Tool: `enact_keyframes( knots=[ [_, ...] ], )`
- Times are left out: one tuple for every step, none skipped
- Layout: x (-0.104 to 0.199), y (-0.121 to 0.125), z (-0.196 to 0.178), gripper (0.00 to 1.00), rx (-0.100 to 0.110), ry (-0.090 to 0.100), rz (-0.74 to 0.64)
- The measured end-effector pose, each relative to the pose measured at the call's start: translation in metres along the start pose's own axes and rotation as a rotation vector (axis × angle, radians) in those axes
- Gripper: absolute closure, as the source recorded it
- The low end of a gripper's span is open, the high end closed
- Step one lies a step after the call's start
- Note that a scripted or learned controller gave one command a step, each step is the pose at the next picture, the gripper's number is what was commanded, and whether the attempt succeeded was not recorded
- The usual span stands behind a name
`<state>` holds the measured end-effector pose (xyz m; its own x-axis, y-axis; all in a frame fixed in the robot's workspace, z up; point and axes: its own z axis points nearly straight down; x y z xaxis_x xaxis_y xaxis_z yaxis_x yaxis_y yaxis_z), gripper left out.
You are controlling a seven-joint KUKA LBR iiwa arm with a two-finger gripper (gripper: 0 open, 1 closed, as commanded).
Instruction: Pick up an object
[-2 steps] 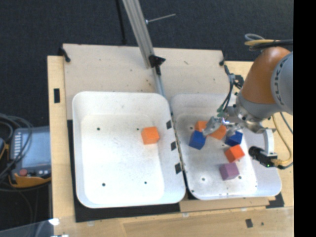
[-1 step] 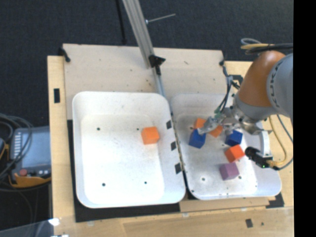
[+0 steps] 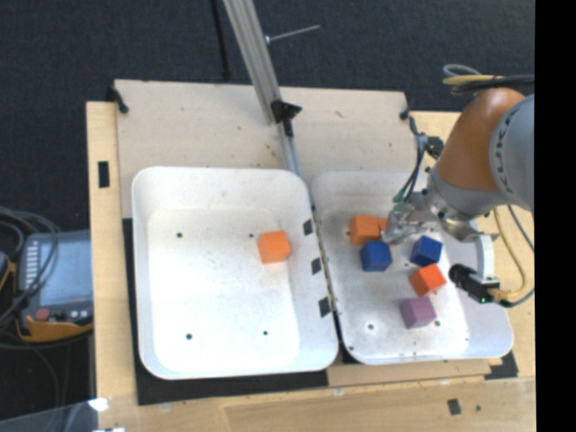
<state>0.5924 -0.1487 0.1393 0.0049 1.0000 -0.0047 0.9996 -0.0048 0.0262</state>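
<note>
The right bin holds several small blocks: an orange one, a blue one, a second blue one, a red-orange one and a purple one. A lone orange block lies in the left bin. My gripper hangs low over the right bin, between the orange block and the second blue block, close above the first blue one. The wrist hides its fingers from above.
A slanted metal rail runs down to the bins' shared wall. The wooden bench lies bare behind the bins. A pendant with cables sits off the bench at left.
</note>
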Motion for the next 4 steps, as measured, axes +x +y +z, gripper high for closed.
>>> enact_keyframes(
  knots=[
    [-0.011,0.008,-0.057,1.0,0.019,0.003,-0.008],
    [-0.013,0.008,-0.122,1.0,0.018,0.003,-0.008],
    [-0.014,0.009,-0.152,1.0,0.021,0.004,-0.01],
    [0.038,0.01,-0.153,1.0,0.025,0.005,-0.011]
  ],
)
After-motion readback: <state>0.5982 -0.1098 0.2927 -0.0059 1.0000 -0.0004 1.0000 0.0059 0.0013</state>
